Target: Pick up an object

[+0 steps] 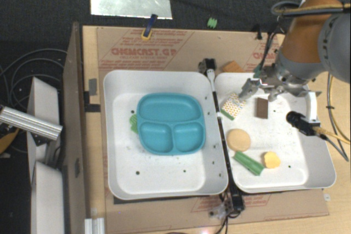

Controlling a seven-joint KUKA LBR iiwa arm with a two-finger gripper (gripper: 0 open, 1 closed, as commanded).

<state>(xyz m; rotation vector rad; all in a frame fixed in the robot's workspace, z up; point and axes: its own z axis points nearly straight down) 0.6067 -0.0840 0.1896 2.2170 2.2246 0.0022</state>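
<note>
Gripper (261,90) fingers are spread apart, nothing grasped, above the brown block (261,108) (right bin (318,172)). The block should be straddled squarely by the 2 fingers before closure.

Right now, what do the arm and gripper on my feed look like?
The arm is grey, rounded, with an orange band above the wrist. Thin dark cables run beside it. The gripper is pale metallic grey, with two slim fingers.
</note>
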